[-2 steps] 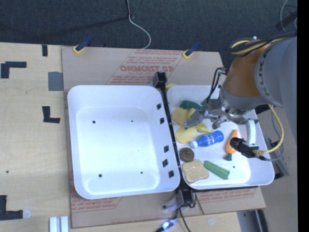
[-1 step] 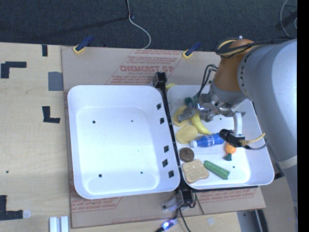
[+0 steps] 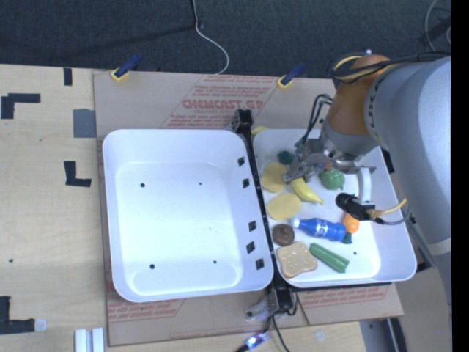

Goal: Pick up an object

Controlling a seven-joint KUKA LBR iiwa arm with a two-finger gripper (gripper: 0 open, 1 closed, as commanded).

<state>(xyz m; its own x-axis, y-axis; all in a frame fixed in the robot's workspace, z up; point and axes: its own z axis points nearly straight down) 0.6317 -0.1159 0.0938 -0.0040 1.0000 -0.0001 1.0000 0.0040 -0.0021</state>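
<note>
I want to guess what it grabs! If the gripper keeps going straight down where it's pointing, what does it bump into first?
Probably the banana. The gripper points down into the right bin, and the yellow banana lies just below it, with a pale yellow disc to its left. Depth is hard to judge from this slanted view, so it might touch bin floor instead.

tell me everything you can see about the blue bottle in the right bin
The blue bottle lies on its side in the right bin, slanting down toward the right. It looks like glossy plastic with a pale band near its left end. An orange piece sits against its right end; the green cucumber lies just below, the toast slice lower left.
</note>
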